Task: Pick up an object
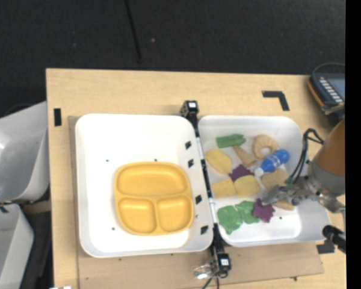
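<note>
The arm enters from the right, and its gripper [281, 195] sits low in the right bin [253, 236], among the toys near that bin's right side. Whether the gripper is apart or together cannot be determined. Objects crowd the gripper: a purple piece [263, 211] just beside it, a blue bottle [272, 161] above, yellow pieces [237, 187] and green pieces [236, 215] to its left. The left bin [96, 221] holds a yellow divided tray [153, 197], well apart from the gripper.
</note>
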`<state>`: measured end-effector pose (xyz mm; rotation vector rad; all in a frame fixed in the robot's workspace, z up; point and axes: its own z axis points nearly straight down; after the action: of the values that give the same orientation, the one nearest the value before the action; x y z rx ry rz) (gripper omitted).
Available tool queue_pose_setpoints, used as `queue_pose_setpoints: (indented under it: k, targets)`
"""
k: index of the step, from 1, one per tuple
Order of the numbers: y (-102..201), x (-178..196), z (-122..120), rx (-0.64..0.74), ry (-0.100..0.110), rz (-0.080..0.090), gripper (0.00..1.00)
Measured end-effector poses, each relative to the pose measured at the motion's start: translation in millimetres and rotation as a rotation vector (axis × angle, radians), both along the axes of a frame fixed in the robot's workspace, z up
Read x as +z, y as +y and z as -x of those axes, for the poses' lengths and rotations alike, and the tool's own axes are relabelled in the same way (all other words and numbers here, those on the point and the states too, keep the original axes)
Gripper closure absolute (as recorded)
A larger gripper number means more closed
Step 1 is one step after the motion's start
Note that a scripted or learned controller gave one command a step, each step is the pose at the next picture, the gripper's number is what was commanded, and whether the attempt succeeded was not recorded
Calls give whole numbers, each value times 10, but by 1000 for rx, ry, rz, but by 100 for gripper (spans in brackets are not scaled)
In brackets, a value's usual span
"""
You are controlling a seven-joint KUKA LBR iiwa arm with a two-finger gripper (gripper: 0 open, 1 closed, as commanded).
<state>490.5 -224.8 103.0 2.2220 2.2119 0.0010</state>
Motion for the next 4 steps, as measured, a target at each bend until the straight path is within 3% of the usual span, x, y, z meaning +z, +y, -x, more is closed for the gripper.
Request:
queue_pose_setpoints:
  k: [3,4]
  targets:
    - [178,5,-10,7,-1,-1,0]
    - [259,1306,-13,8,-8,1,0]
